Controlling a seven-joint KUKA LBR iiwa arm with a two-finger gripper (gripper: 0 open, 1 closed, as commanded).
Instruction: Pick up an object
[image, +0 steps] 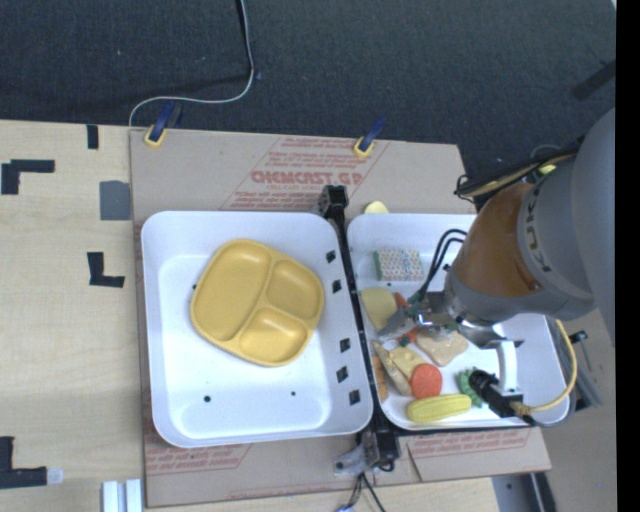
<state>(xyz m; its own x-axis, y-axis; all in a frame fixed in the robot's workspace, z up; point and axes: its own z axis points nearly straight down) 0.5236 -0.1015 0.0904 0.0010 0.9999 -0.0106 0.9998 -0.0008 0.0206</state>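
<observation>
Over the right bin (560, 345), the gripper (415, 318) sits low among a heap of toy food; whether it is open or closed cannot be told. Just beside it lie a red tomato (427, 379), a yellow corn cob (438, 408) and a pale slice (377, 303). Left of that bin, a yellow divided plate (258, 301) rests in the left bin (165, 320).

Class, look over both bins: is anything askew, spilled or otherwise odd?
Nothing looks spilled or damaged. The yellow divided plate sits turned at an angle in the left bin. The toy foods, such as the corn cob, lie heaped in the right bin.
</observation>
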